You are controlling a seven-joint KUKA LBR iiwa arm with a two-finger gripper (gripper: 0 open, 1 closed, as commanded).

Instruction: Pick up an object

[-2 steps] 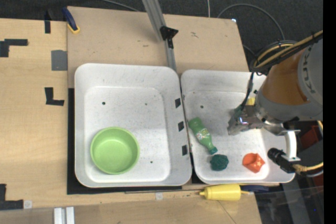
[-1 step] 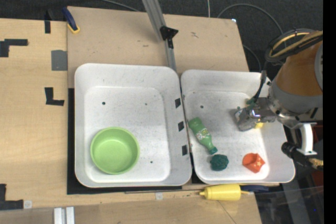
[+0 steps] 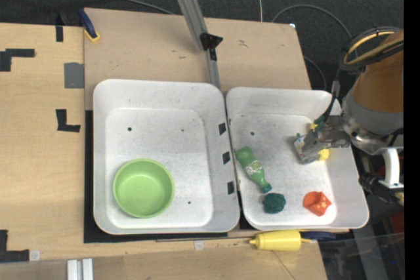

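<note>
Bins sit side by side on the desk (image 3: 157, 42), and the arm's end effector (image 3: 307, 149) is down low in the right bin (image 3: 275, 101), near its right wall. Something small and yellow (image 3: 322, 155) lies right against its tip, but from here I can't tell whether it is gripped or merely beside it, nor how the tip is set. The nearest other candidates lie toward the bin's front: a red piece (image 3: 317, 202) just forward of the end effector, a dark green lump (image 3: 274, 202) forward and to the left, and a green bottle (image 3: 253, 169) to the left, well apart from the tip. The bottle lies flat, its long axis slanting from back-left to front-right, with the darker cap end pointing toward the front and the lump. I'd guess the yellow thing is the intended pick, being closest. A green bowl (image 3: 144, 187) rests in the left bin (image 3: 157, 92), and a yellow bottle (image 3: 278, 240) lies on the desk edge outside.
</note>
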